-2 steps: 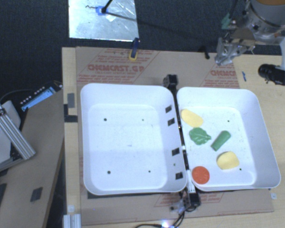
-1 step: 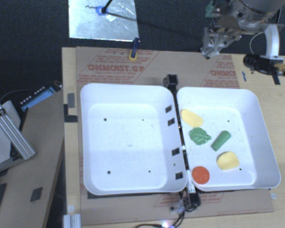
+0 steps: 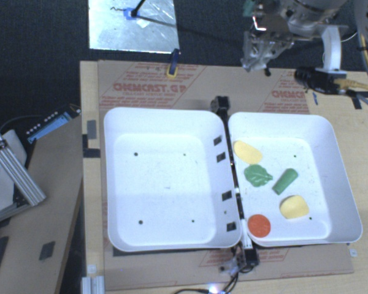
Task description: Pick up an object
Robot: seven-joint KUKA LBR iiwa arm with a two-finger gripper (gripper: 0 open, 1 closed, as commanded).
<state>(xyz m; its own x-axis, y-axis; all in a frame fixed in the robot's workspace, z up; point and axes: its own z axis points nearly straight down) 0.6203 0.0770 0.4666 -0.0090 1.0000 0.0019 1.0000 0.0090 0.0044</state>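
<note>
Green cylinder [image 3: 285, 180] lies between leafy piece [image 3: 257, 176] and yellow lump [image 3: 294, 207] — gripper [image 3: 256, 62] finger state unclear.

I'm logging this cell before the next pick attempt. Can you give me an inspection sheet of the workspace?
Surface: cardboard-covered bench bearing a left bin and a right bin, side by side.
Job's things: in the right bin, yellow piece, green leafy piece, green cylinder, second yellow piece, orange-red round piece.
Clutter: yellow-and-blue clip on the bench's far edge.
Grippers: gripper hangs above the bench's far edge, beyond the right bin.
Cables: yellow and black cables at right.
Surroundings: shiny metal sheet on dark floor; aluminium frame at left.
</note>
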